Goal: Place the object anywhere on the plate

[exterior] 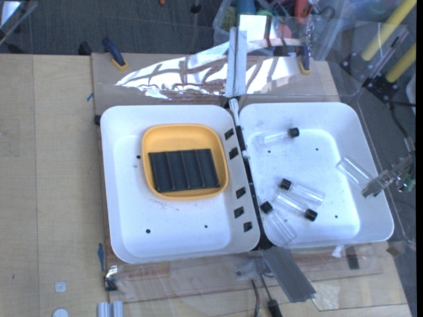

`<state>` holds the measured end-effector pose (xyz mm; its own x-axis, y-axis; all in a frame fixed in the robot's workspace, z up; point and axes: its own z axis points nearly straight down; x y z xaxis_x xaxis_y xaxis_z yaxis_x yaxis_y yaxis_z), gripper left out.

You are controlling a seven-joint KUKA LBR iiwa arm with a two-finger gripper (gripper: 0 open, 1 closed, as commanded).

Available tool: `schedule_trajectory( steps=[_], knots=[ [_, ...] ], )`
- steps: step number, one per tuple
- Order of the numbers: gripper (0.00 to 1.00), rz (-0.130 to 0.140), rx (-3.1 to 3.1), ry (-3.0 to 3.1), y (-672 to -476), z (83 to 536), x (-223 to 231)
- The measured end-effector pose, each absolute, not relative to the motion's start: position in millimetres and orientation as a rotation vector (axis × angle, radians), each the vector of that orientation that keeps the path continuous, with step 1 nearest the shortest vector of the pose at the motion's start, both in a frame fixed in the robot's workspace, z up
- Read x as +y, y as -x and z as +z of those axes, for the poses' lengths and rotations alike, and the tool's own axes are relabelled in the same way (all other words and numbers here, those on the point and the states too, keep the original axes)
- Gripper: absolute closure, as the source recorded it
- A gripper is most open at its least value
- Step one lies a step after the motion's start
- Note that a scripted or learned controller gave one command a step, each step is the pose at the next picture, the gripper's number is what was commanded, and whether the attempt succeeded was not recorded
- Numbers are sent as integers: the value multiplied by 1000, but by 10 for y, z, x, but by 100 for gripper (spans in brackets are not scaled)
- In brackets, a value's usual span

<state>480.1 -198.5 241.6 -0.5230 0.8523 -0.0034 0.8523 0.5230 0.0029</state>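
The yellow plate (pixel 152 144) lies in the left bin (pixel 125 230) with a black ribbed insert (pixel 184 170) on top of it. Several clear vials with black caps lie in the right bin (pixel 370 226): one near the back (pixel 274 137), and a cluster near the front holding one (pixel 303 191), another (pixel 294 207) and a third (pixel 277 222). A further clear vial (pixel 352 170) rests on the right bin's sloped right side. My gripper (pixel 382 185) is at the right bin's right rim, just right of and below that vial. Whether it touches the vial is unclear.
A row of black clips (pixel 238 183) runs along the seam between the bins. Crinkled foil (pixel 198 74) lies behind the bins. A clear box of coloured toys (pixel 284 5) stands at the back right. Bare bench extends to the left.
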Motion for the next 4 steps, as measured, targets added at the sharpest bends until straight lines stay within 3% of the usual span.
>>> schedule_trajectory(
  steps=[1,2,4],
  knots=[
    [100,1,2899,-1198,-5009,2213,-2241],
    [100,0,3031,-798,-4981,2535,-2236],
    [100,1,3131,-196,-5101,2573,-2223]
  ],
)
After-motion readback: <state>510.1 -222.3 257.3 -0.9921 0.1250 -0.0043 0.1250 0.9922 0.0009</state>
